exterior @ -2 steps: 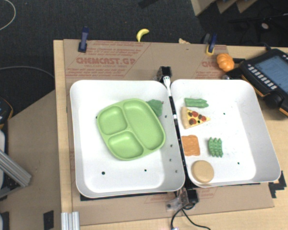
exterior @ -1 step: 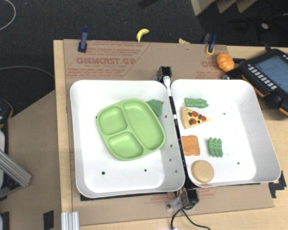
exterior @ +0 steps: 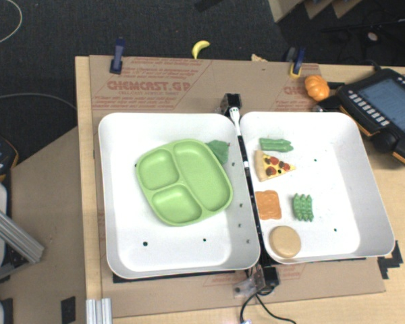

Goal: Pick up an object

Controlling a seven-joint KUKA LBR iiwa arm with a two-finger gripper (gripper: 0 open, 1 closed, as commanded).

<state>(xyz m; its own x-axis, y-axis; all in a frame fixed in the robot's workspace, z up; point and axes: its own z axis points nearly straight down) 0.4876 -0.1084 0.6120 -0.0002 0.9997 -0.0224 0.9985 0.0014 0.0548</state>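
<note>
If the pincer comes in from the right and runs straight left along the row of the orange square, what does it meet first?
Likely the right bin at its rim, if it travels low. Inside the bin, the ridged green piece, which lies before the orange square. Height is unclear.

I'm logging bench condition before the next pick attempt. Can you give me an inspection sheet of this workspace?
Surface: brown cardboard sheet on the bench, bearing two shallow white bins, left bin and right bin, side by side.
Job's things: green three-compartment plastic tray in the left bin, with a small green piece at its upper right edge; in the right bin, green bean-like toy, toy pizza slice, orange square toy, green ridged toy, round tan toy.
Clutter: yellow banana toy and orange round toy outside the bins.
Grippers: nothing seen.
Cables: white cable on the floor.
Surroundings: dark carpet; black handheld pendant.
</note>
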